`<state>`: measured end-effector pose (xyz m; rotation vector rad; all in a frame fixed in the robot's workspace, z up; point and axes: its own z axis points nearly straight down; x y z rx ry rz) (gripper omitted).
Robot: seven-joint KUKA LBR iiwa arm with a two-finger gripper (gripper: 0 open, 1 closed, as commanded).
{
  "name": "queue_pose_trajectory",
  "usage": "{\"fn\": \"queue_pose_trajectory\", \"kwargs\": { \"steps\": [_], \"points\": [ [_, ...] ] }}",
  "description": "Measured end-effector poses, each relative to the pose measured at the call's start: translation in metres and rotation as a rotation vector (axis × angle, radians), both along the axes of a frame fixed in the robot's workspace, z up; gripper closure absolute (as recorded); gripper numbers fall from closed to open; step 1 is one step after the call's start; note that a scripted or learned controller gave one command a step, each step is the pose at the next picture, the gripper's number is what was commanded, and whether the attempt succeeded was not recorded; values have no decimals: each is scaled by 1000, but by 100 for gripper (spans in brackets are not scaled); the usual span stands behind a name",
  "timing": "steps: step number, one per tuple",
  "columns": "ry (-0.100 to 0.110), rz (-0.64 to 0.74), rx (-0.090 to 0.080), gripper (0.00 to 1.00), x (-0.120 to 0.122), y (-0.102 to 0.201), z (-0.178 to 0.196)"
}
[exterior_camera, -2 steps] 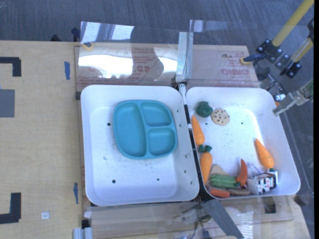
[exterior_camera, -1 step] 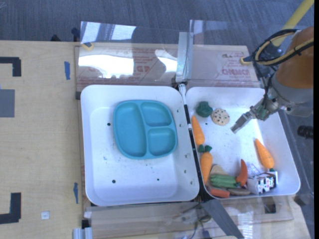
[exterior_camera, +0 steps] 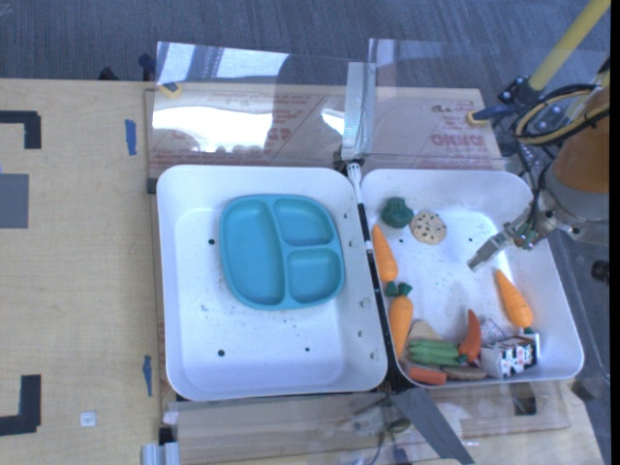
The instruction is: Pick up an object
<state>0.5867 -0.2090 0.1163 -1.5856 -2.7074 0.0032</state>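
The pincer (exterior_camera: 494, 246), mid-right of frame, hangs over the right bin (exterior_camera: 572, 342) above a carrot (exterior_camera: 512, 299), probably lining up; its state I cannot tell.

The left bin (exterior_camera: 184, 356) holds a divided plate (exterior_camera: 281, 250) near its middle. In the right bin (exterior_camera: 562, 298), a broccoli piece (exterior_camera: 395, 212) and a cookie (exterior_camera: 427, 227) lie at the back, two carrots (exterior_camera: 385, 253) along the left wall, another carrot (exterior_camera: 512, 298) to the right, and a heap of toy food (exterior_camera: 455, 352) at the front.

two white bins (exterior_camera: 184, 289), one blue plate (exterior_camera: 282, 251), perhaps four carrots (exterior_camera: 512, 298), one cookie (exterior_camera: 427, 227), one broccoli (exterior_camera: 395, 212).
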Motion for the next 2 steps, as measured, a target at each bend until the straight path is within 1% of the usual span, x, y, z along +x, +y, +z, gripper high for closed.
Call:
{"fn": "queue_pose_trajectory", "kwargs": {
  "steps": [1, 2],
  "points": [
    [-11, -59, 8, 0, -38, -6, -28],
    [-19, -62, 0, 100, -37, -10, -17]
  ]
}}
